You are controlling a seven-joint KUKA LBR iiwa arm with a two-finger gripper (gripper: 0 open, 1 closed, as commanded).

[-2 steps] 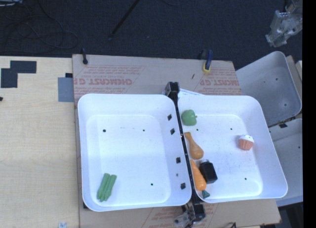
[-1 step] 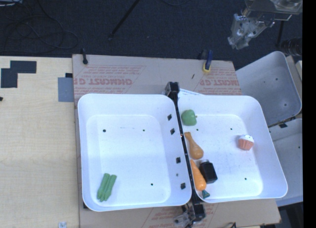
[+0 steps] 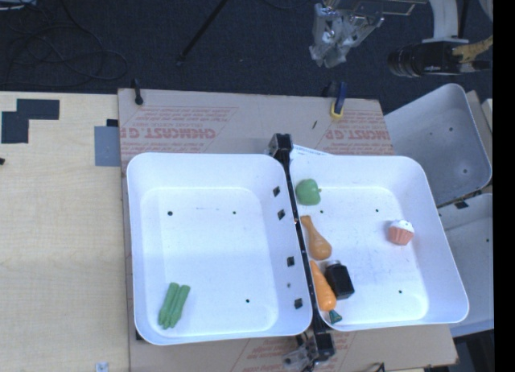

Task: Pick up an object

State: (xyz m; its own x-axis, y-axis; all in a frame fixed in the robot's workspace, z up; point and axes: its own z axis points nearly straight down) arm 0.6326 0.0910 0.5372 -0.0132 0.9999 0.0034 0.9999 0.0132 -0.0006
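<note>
Hovering high beyond the far edge of the bench, the gripper [image 3: 331, 44] sits at the top of the camera view, well apart from both bins; whether it is spread or closed cannot be told, and nothing is seen in it.

All likely targets lie toward 6 o'clock from it. The right bin [image 3: 438, 278] holds most of them. The green round object [image 3: 308, 192] is nearest, almost straight down at 6 o'clock, just beside the divider between the bins. The orange squash-shaped piece [image 3: 317, 239] is a bit further, long axis running roughly 11 to 5 o'clock. The carrot [image 3: 323, 287] is beyond that, hugging the divider, axis similar, and touching or nearly touching the black block [image 3: 339, 279]. The pink cupcake [image 3: 401, 233] sits alone toward 5 o'clock, with open floor around it.

The left bin [image 3: 141, 201] has a green bean bundle [image 3: 173, 305], far off at 7 o'clock, axis about 1 to 7.

Judgement: the approach has not begun; the arm needs a long descent toward 6 o'clock. The cupcake looks the easiest; items by the divider risk finger collision.
</note>
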